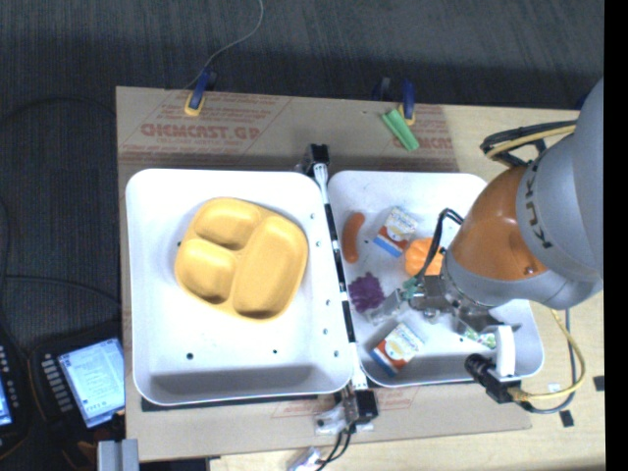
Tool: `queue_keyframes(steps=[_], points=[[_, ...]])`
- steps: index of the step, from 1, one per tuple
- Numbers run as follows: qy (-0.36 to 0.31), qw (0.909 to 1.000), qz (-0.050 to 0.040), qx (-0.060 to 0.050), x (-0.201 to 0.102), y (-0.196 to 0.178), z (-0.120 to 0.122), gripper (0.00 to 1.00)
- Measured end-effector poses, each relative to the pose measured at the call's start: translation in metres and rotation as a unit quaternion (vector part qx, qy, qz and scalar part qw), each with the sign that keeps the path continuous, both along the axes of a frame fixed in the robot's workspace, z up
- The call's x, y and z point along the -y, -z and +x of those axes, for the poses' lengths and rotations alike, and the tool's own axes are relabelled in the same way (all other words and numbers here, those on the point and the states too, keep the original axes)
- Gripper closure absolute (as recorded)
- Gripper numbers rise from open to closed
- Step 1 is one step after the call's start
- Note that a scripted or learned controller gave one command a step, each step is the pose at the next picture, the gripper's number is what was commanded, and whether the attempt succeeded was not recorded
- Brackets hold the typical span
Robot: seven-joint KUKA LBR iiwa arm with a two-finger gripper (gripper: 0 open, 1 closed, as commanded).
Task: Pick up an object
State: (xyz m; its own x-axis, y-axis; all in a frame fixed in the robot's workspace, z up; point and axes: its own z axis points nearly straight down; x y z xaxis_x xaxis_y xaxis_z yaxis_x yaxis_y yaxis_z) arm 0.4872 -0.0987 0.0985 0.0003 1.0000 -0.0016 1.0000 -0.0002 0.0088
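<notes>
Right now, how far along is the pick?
Done: the arm has reached into the right bin, and the gripper sits low among the purple grapes, orange fruit and small carton. In hand: nothing visibly between the fingers. Left: grasp and lift. The yellow tray lies in the left bin.

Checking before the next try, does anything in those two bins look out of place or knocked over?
Nothing looks spilled or broken. The small carton near the right bin's front wall lies tilted, and the big yellow tray sits at an angle in the left bin.
</notes>
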Motion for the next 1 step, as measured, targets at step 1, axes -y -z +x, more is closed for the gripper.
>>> queue_keyframes(steps=[1], points=[[0.001, 1.0, -0.0014, -0.001, -0.0024, 0.0105, -0.0016, 0.0]])
